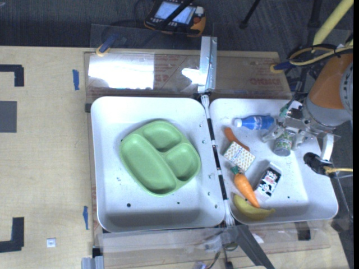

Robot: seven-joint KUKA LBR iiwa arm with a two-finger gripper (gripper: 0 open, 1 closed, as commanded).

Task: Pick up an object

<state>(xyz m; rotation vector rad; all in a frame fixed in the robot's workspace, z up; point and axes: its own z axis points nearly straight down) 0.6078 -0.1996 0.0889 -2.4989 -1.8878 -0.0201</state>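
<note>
**Sam:** What is lying closest to us in the right bin (322,200)?

**Mia:** A yellow banana (251,207) is lying in the near corner. An orange carrot (245,188) is lying right on top of it, pointing away from us.

**Sam:** And a bit farther back?

**Mia:** A little black and white box (269,182) is sitting beside the carrot. Then a checked packet (239,156) is lying near the bins' middle wall, with another orange thing (231,136) just behind it.

**Sam:** Where is the gripper (284,134) hanging?

**Mia:** It is hanging over the far right part of that bin. A small green-grey cup thing (282,145) is sitting right under it, touching or almost touching. I cannot tell if the fingers are open or squeezing it.

**Sam:** Is anything else close to it?

**Mia:** A blue and white bottle (253,123) is lying on its side just to the left of the gripper.

**Sam:** What is sitting in the left bin (106,150)?

**Mia:** A green tray (160,157) with three parts is sitting in the middle.

**Sam:** And way at the back?

**Mia:** A handheld screen (174,13) is lying on the dark floor.
</note>
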